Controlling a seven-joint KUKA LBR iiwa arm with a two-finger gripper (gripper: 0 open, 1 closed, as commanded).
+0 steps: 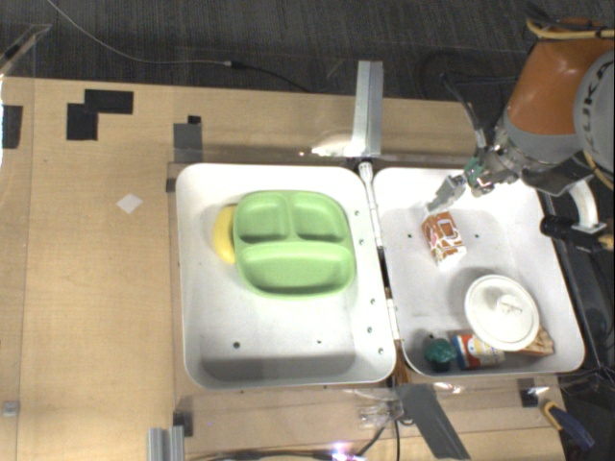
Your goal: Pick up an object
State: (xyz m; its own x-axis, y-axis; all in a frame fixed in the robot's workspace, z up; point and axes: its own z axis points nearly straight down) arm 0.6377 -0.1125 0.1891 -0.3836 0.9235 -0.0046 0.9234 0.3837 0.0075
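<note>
Because the two bins sit side by side on the bench (86, 286), the sorting layout reads plainly from left to right. Left bin (207, 353): a green divided plate (291, 241) lies flat toward the far edge, right way up, covering most of a yellow object (223, 235) whose rim shows at the plate's left side; the near half of this bin is bare. Right bin (553, 267): a small packet (443, 237), red-brown with white patterning and slightly crumpled, lies alone near the far left corner, well apart from its neighbours, and so is judged the readiest candidate for picking. A white round lidded container (502, 309) stands toward the near right corner, and along the near edge lie a dark green object (441, 352) and a small multicoloured bottle (476, 350) on its side, close together, which would crowd a grasp. Gripper (450, 192): it hangs over the far edge of the right bin, just beyond the packet and tilted toward it, below the arm's orange band (548, 84). How far the jaws are parted cannot be told at this scale, and nothing is seen in their grasp.
</note>
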